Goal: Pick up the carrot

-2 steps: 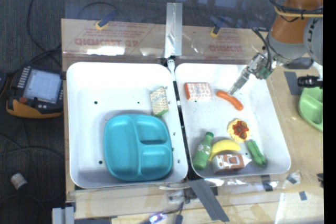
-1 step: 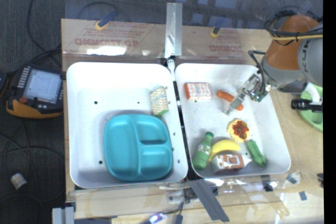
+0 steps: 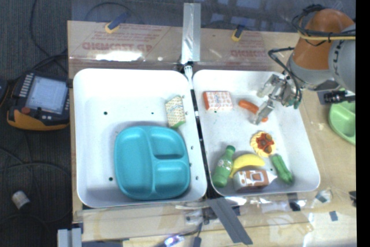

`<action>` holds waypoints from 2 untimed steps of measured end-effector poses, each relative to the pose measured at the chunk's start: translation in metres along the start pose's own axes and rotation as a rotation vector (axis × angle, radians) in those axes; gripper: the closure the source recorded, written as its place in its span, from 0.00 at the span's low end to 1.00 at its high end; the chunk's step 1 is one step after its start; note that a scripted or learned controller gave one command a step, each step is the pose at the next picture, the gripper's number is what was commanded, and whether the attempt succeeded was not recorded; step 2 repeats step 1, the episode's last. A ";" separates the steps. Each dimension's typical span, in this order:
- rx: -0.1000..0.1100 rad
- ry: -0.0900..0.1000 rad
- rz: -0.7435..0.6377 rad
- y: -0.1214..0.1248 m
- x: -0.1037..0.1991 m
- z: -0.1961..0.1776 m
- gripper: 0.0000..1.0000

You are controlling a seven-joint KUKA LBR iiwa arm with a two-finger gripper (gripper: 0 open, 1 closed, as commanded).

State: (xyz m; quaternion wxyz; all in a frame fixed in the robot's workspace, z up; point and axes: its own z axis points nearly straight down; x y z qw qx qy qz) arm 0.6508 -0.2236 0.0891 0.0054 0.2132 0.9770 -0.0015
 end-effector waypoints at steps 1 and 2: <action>0.000 -0.002 -0.079 0.003 0.010 -0.001 0.00; 0.000 -0.002 -0.079 0.003 0.010 -0.001 0.00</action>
